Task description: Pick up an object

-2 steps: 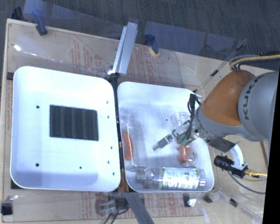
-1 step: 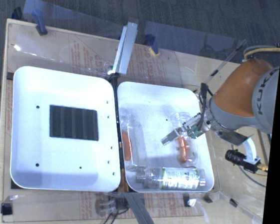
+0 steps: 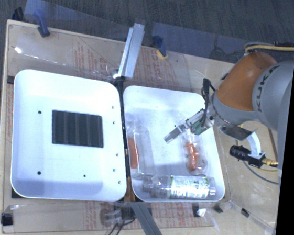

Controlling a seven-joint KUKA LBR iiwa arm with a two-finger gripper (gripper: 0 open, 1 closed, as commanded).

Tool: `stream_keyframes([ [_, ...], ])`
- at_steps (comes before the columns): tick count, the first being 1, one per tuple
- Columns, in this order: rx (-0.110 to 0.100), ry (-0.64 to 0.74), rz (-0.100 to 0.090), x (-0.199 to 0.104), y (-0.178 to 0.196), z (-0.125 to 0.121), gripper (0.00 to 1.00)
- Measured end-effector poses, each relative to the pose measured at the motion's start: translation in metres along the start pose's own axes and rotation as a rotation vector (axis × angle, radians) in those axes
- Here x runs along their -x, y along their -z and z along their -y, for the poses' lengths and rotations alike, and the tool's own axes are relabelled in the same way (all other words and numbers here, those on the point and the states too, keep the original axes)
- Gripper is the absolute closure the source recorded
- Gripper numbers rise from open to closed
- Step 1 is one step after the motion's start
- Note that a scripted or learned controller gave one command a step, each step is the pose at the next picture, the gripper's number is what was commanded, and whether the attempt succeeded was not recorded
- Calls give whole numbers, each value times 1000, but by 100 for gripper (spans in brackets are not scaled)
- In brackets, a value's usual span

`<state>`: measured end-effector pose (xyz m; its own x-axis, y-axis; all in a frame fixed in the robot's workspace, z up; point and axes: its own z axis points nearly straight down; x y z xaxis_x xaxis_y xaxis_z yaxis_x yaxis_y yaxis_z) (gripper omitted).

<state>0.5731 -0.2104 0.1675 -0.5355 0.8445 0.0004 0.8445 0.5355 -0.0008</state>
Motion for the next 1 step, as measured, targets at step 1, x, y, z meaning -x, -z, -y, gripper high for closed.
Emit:
stream_keyframes([
  [1,1,-80,2,2,26,-2,0],
])
